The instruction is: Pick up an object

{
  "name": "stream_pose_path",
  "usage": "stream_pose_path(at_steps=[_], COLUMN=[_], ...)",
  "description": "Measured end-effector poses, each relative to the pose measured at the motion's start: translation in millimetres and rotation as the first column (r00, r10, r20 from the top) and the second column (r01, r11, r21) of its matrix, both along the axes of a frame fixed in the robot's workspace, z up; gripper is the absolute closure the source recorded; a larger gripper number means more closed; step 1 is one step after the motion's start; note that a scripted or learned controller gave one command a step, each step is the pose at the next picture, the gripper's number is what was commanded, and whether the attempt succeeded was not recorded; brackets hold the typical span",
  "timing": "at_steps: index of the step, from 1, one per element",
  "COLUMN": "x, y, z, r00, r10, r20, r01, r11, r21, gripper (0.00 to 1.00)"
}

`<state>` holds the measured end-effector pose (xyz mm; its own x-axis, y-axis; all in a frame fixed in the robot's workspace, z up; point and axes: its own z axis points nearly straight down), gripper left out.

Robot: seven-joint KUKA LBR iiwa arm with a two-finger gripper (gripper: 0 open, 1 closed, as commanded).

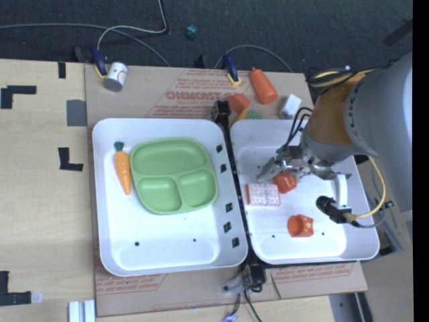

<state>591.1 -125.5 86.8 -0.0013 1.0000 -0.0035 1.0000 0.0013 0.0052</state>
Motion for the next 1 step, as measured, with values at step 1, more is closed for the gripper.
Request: stream_pose_path(at_steps=[1], x=[0.5], y=[0.3], z=[9.9], r00=[1.0], r10=[0.001], r20=[0.001], r01=[-0.001], r11=[1.0], r21=[0.0], gripper=[1.0])
